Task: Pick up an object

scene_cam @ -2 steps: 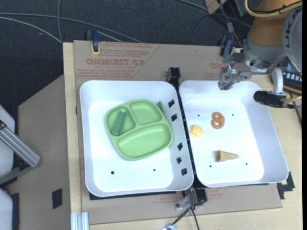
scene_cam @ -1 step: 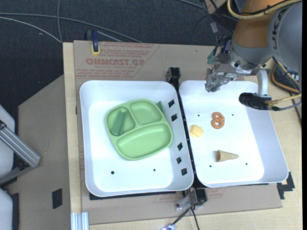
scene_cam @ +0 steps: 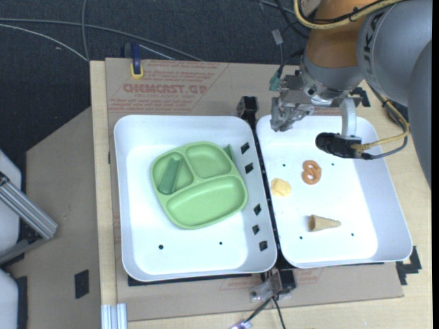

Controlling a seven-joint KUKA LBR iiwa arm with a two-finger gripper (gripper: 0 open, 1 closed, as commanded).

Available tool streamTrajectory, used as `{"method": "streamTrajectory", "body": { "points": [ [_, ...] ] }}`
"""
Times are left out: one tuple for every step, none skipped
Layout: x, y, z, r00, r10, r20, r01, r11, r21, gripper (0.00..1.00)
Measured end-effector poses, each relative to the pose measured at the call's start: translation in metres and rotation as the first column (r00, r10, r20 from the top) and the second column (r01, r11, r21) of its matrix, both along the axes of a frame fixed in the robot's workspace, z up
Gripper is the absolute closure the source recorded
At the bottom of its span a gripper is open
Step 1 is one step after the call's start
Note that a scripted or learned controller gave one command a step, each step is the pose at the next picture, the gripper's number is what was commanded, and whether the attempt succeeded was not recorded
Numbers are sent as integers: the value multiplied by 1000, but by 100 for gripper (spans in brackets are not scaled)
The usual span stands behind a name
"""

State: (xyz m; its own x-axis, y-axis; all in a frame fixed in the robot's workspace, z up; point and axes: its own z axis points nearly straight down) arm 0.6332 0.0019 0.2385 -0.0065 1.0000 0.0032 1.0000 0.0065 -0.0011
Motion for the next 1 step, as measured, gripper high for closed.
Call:
{"method": "streamTrajectory", "body": {
  "points": [
    [-3,53,-13,1000,-1,-3,1,1000,-1,100]
  ]
}}
